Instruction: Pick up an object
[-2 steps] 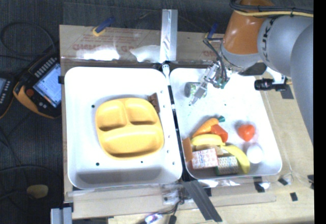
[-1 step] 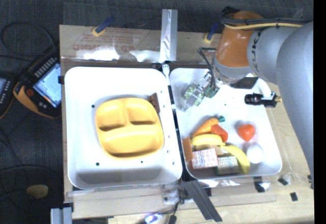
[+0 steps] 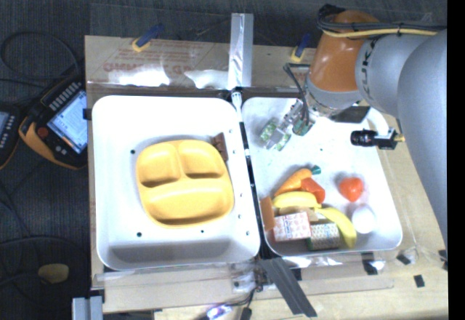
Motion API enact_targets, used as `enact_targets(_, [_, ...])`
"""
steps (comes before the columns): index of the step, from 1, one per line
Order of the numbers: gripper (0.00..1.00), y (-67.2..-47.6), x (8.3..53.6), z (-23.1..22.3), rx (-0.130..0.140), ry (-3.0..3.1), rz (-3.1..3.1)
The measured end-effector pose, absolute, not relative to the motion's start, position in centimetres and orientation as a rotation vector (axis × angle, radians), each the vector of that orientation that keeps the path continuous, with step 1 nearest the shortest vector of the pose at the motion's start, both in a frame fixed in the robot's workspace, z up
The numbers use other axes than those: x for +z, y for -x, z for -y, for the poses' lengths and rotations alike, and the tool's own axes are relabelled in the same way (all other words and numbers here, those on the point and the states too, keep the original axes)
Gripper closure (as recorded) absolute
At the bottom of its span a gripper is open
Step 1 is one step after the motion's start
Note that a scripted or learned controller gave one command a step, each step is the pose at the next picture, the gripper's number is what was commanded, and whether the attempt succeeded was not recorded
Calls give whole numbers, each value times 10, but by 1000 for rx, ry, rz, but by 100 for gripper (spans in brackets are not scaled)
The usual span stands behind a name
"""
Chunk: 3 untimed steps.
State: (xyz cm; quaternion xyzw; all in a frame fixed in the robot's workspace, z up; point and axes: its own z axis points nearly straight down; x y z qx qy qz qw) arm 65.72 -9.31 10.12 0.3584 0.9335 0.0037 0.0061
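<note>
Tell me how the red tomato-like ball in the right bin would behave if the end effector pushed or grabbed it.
The red ball looks round and smooth, so it would probably roll away if nudged. It sits apart from the banana pile on bare bin floor, so nothing nearby would stop it. Its glossy curve may slip from an off-centre pinch.

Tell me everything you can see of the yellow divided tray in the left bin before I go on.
The yellow divided tray looks like glossy moulded plastic with rounded corners. It has three compartments: two smaller ones on the far side and one long one on the near side. It lies flat, right side up, slightly turned, on the floor of the left bin, somewhat towards its right wall. A small brown object sits at its far right corner.
</note>
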Motion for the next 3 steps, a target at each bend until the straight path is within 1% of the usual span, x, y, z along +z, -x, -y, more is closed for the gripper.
enact_targets(1, [100, -641, 184, 17, -2, -1334, -2844])
enact_targets(2, [100, -664, 206, -30, -3, -1743, -2613])
enact_targets(3, [100, -574, 197, -67, -5, -1714, -2634])
